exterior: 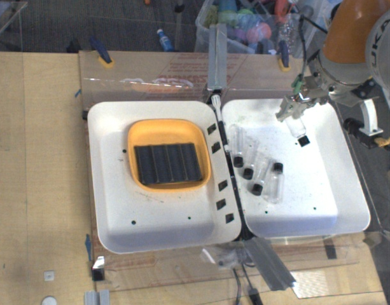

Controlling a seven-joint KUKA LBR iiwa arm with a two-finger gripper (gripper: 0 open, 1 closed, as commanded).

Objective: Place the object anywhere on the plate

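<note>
The bench (35,170) is bare pale wood along its left side, with nothing on it there but small bits near the front edge. No readable label or brand shows on anything; faint reddish print on the clear sheet (175,72) behind the bins is too blurred to read.

The left bin (109,221) holds an orange plate (168,129) with a dark ribbed block (168,164) lying flat inside it; white floor is open all round the plate, widest toward the near edge. The right bin (322,208) has its near and right parts free.

The arm (360,24) comes in at the far right corner. Its gripper (296,116) hangs above the far part of the right bin, and a small clear vial with a black cap (299,134) is pinched between its fingers, tilted, cap toward the near side.

Several more vials (255,164) lie loose near the divider (228,170), close together, well apart from the held one.
</note>
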